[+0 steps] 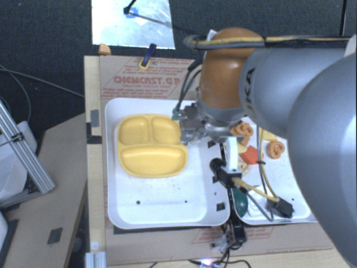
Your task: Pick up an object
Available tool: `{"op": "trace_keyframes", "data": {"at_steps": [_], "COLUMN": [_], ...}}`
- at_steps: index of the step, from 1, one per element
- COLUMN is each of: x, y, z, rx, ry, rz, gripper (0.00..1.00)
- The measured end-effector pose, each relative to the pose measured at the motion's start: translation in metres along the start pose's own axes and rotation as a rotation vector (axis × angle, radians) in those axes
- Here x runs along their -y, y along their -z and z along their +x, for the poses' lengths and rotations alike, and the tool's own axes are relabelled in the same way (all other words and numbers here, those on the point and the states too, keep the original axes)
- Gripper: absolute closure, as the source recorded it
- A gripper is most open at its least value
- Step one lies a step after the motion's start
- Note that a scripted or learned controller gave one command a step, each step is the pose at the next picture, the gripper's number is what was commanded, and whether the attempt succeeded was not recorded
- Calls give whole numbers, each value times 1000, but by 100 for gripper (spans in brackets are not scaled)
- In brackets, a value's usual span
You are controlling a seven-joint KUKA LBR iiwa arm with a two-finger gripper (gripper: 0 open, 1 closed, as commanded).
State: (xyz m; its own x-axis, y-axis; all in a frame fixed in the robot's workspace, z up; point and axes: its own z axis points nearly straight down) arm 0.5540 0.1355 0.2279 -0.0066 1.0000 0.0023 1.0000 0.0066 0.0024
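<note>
Claw point(189, 128) beside yellow tray point(150, 145); arm point(290, 94) hides right bin point(295, 214).

Glossy yellow plastic tray point(150, 145), smooth white plastic bin point(120, 205), matt cardboard point(145, 81)

Bench point(67, 149) with brown cardboard sheet point(139, 80); on it, two white bins point(162, 205); perhaps touching

Arm point(290, 77) hides much of right bin point(298, 214); tool fingers prob. obscured.
</note>
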Motion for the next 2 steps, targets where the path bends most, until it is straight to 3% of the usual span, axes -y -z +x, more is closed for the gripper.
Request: {"op": "trace_keyframes", "data": {"at_steps": [1,2], "x": [22,32], "y": [-46,-69], "z": [-49,7], "rx": [3,0], "ry": [-9,1], "rz": [5,6], "gripper": [100,100]}}
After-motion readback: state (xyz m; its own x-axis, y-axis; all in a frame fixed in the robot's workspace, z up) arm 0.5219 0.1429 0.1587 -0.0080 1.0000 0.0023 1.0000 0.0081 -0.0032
